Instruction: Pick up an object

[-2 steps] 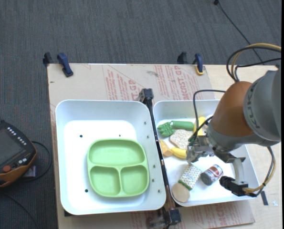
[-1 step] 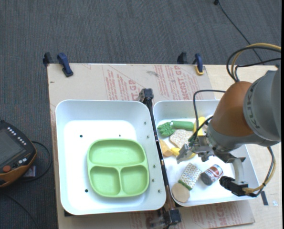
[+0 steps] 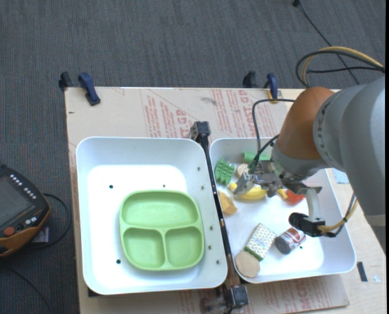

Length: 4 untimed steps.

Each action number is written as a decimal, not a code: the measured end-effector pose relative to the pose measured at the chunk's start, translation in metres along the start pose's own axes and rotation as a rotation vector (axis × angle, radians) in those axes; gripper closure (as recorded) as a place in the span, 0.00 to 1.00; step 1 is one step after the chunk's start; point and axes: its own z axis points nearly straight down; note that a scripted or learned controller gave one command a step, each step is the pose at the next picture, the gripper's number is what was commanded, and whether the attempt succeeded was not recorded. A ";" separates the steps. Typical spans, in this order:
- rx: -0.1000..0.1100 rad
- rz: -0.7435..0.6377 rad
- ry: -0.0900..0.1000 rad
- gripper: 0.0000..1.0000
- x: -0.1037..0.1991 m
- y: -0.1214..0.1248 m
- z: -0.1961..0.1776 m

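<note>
a: you've got the arm (image 3: pixel 338 129) reaching in from the right, wrist low over the right bin (image 3: pixel 341 257), and the gripper (image 3: pixel 263 175) sits right over the clutter at the bin's far end.

b: what's under it?

a: a banana (image 3: pixel 254 193), lying flat just beneath the gripper, with a green block (image 3: pixel 224 171) beside it to the left and something red (image 3: pixel 292 195) to its right. whether the gripper is spread or pinched, you can't tell from up here; the wrist hides it.

b: so nothing is held?

a: nothing shows between the tips, so don't call it a grab.

b: how would that banana handle?

a: it looks like a light toy, smooth and curved, so likely slippery. you'd want to close across its thick middle, not the tapered ends, or it may squirt out sideways.

b: other choices?

a: nearer you, a checked packet (image 3: pixel 260 239) lies tilted, just touching a tan disc (image 3: pixel 248 264), and a small can (image 3: pixel 289 240) lies on its side next to it. the can would roll; the packet looks soft and flat, hard to get under.

b: and the left bin (image 3: pixel 96 156)?

a: it carries a green tray (image 3: pixel 161 229), well apart from the action.
</note>
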 end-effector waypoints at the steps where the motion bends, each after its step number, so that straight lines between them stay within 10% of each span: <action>1: 0.006 -0.002 0.002 1.00 0.000 -0.001 -0.008; 2: 0.006 -0.002 0.002 0.00 0.000 -0.001 -0.008; 3: 0.011 -0.004 0.004 1.00 0.001 -0.002 -0.016; 4: 0.011 -0.004 0.004 0.00 0.001 -0.002 -0.016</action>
